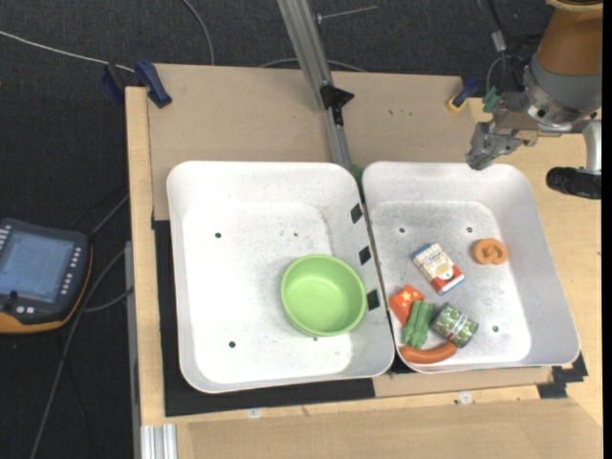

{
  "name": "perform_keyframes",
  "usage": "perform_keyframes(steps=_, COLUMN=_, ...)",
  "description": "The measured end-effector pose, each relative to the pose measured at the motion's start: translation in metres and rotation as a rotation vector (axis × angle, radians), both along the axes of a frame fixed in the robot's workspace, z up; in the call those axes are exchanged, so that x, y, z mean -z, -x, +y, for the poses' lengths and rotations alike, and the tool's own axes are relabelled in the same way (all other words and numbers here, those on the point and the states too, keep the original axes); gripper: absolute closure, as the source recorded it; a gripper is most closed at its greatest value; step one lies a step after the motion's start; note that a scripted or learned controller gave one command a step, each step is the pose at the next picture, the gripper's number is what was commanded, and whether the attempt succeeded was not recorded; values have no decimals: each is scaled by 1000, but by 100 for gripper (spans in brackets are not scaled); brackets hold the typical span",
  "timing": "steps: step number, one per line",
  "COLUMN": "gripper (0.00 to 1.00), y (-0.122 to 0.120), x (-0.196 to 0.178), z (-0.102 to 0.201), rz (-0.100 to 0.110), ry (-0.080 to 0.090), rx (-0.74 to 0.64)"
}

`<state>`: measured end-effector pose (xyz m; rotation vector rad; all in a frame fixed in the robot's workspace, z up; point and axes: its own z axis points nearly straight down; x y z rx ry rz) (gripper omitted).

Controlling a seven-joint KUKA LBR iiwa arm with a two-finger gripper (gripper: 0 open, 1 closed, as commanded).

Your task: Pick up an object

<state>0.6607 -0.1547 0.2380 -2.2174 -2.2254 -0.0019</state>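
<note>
gripper (483, 154) hanging over the back rim of the right bin (535, 208), nothing in it | right bin has a small carton (438, 266), orange ring (490, 251), green can (453, 324), sausage (427, 354), red and green veg (411, 312) | left bin (220, 199): just a green bowl (323, 295)

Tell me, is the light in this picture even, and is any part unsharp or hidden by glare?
Camera view: light is even and soft; the green bowl casts only a faint shadow; no glare on the white bins; the gripper looks slightly soft, its finger detail unclear.
</note>
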Motion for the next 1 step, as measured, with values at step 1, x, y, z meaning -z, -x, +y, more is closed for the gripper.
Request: perform_keyframes(steps=1, gripper=100, y=14, x=-5, z=53, rz=-1, ry=0, rx=-1)
